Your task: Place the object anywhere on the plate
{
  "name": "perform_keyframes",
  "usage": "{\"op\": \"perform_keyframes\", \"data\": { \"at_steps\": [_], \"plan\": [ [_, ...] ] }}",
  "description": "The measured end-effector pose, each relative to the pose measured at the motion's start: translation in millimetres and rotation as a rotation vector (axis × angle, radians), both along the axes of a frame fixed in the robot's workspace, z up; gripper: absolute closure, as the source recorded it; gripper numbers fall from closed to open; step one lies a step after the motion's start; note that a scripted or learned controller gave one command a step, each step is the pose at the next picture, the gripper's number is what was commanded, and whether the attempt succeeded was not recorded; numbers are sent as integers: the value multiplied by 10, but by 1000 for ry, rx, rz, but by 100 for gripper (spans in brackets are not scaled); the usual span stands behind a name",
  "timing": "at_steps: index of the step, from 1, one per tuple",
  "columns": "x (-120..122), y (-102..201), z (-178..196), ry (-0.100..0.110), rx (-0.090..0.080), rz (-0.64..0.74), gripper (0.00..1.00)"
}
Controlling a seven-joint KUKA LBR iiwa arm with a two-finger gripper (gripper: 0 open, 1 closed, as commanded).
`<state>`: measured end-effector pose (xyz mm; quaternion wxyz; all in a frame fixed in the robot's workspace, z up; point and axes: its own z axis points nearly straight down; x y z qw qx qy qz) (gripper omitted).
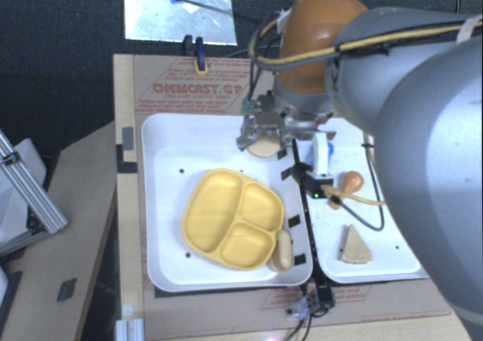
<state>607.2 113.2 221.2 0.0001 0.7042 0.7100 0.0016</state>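
A yellow plate with three compartments lies in the left bin, toward its front. My gripper hangs at the back right corner of that bin, under the orange band of the wrist. Directly beneath it a round tan object peeks out, partly covered by the gripper. I cannot tell whether the gripper touches it. The gripper stands well behind the plate's far rim.
A tan oblong piece rests against the plate's front right edge. The right bin holds an orange ball-like item, a tan wedge and a blue and white object. The arm covers that bin's far right side.
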Motion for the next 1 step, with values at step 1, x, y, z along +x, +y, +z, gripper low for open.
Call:
{"op": "perform_keyframes", "data": {
  "at_steps": [1],
  "plan": [
    [238, 506, -62, -1, -1, 0, 100]
  ]
}}
